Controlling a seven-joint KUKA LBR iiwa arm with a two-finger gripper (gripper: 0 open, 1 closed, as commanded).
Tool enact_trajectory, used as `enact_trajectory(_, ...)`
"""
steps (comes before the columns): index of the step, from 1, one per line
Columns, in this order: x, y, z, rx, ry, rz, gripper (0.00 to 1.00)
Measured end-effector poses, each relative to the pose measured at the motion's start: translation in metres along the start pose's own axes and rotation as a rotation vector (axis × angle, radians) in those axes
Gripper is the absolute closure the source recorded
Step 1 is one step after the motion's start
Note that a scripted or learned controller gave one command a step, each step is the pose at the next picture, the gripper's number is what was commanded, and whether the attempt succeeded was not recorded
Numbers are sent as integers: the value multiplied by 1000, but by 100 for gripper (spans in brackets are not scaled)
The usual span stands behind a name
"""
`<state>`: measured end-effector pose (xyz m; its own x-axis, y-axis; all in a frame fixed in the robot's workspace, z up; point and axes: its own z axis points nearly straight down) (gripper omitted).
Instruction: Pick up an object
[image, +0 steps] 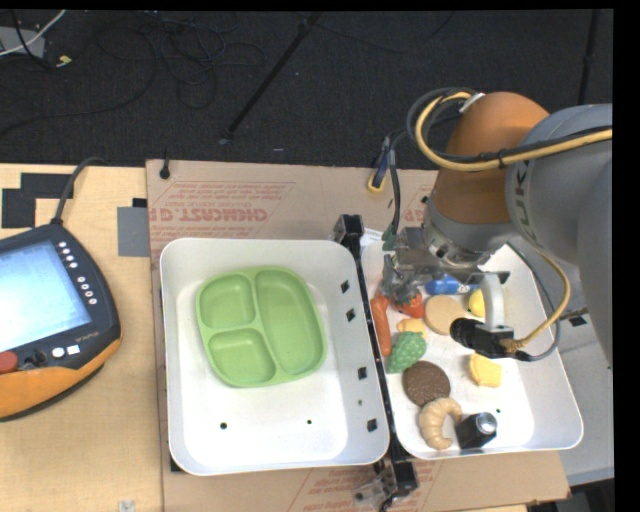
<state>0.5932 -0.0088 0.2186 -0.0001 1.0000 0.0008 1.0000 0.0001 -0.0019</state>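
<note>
We see our grey arm with the orange band (480, 150) reaching in from the right. Our gripper (408, 285) is low in the right white bin (545, 425), at its top left corner. We cannot tell how it stands, or if anything is in it, because the wrist hides it from above.

The toy food lies in this right bin. Just under the gripper is a long orange carrot (381, 322), lying along the left wall. Beside it is a bumpy green toy (406, 351). Near them sit a flat tan round cookie (443, 314), a dark brown round cookie (427, 381), a pale curled croissant (437, 421), a yellow wedge like cheese (486, 371) and a small black and silver piece (477, 429).

We think the carrot is the thing we are going for, as it is closest. To do it well, we should come straight down, pinch the carrot across its thin side, and lift slowly.

The carrot is tight against the wall between the bins, so one finger has little room there and could bump the rim. The green toy is touching or nearly touching it on the other side. There is more open room in the lower right of the bin.

The left white bin (190, 420) holds a green plastic tray with three parts (262, 326). A grey and orange control pad (50, 310) rests on the tabletop (125, 470) far left.
</note>
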Motion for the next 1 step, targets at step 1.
enact_trajectory(1, -5, -8, -19, -1, -1, 2, 100)
